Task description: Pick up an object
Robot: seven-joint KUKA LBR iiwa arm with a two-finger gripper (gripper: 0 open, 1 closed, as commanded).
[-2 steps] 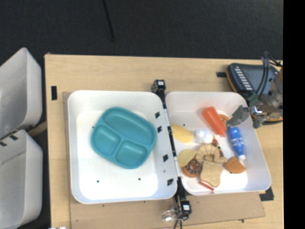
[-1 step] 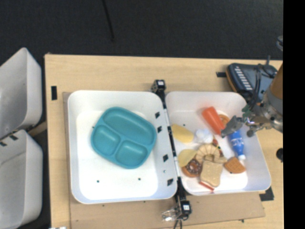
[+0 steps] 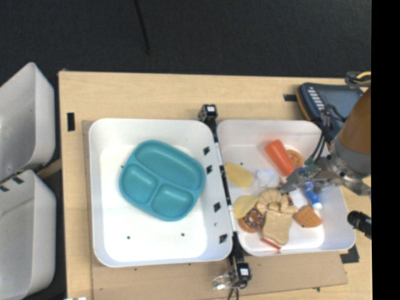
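Note:
The right bin (image 3: 250,133) holds a heap of toy food. An orange sausage-like piece (image 3: 280,156) lies near its middle, and a pale yellow chip (image 3: 239,175) sits to the left. Toward the front lie a tan bread slice (image 3: 277,228), a dark round cookie (image 3: 253,219), a brown biscuit (image 3: 308,216) and a small blue piece (image 3: 311,195). My gripper (image 3: 292,184) reaches in from the right and hangs low over the middle of the heap, just right of some beige pieces (image 3: 272,198) and above the blue piece. I see nothing clearly held.
The left bin (image 3: 103,230) bears a teal divided plate (image 3: 162,179). A ridge with black clips (image 3: 217,186) separates the two bins. A dark device (image 3: 322,100) and cables lie on the bench behind the right bin. White blocks (image 3: 22,124) stand at the far left.

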